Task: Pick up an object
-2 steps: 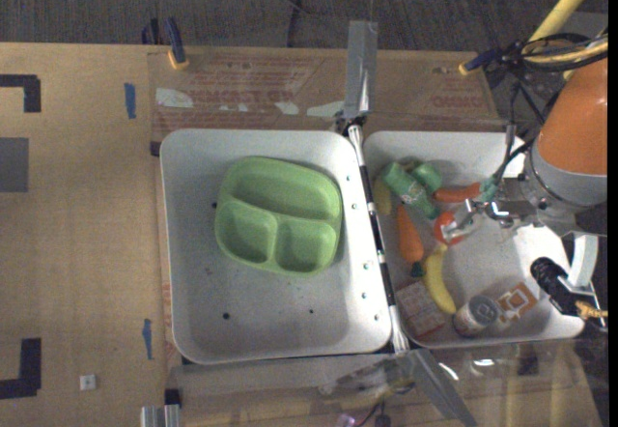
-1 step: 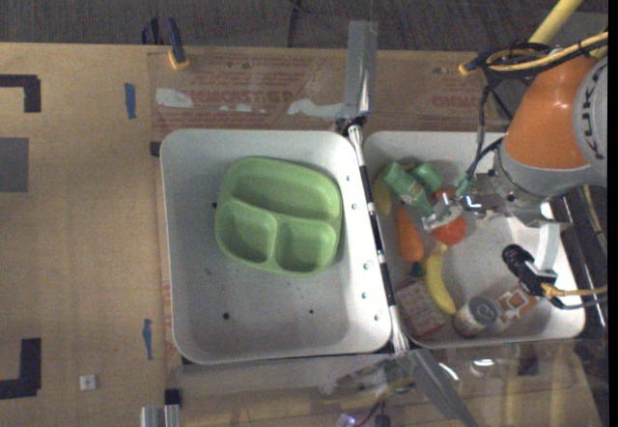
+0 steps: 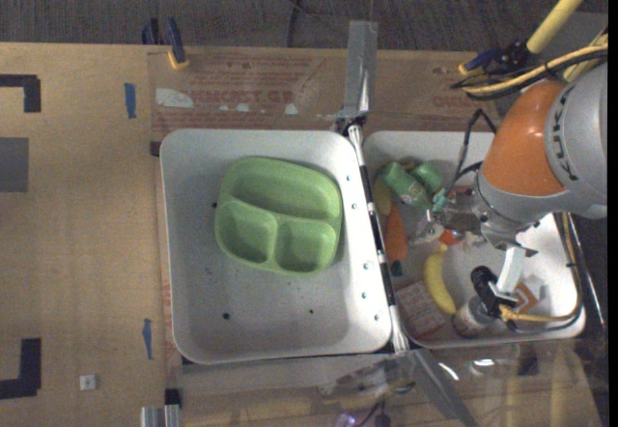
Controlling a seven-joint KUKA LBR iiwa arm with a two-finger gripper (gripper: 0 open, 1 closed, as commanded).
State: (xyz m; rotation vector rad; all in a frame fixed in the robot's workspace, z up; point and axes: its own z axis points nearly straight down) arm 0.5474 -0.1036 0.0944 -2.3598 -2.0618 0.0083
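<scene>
Gripper hangs low inside the right bin, at the end of the grey arm, whose orange band sits just behind it, toward the picture's right. Whether the gripper is apart or together cannot be told from this slant, as the wrist covers much of it and the metal parts blur into the clutter. Nothing can be seen clamped in it.

The things to pick lie close around it. A green container lies just above and to the left of the gripper, near the bin's far corner. An orange carrot lies just to the left of it, along the bin's left wall. A small red thing sits right under the gripper, too hidden to name. A banana lies below it, nearer the camera, and beside that is a flat packet at the bin's near-left corner. A greyish bottle lies below and slightly right of the gripper, next to a yellow cable along the near wall.

Well away to the left of the gripper, past the wall between the bins, the left bin holds a green divided plate lying flat.
</scene>
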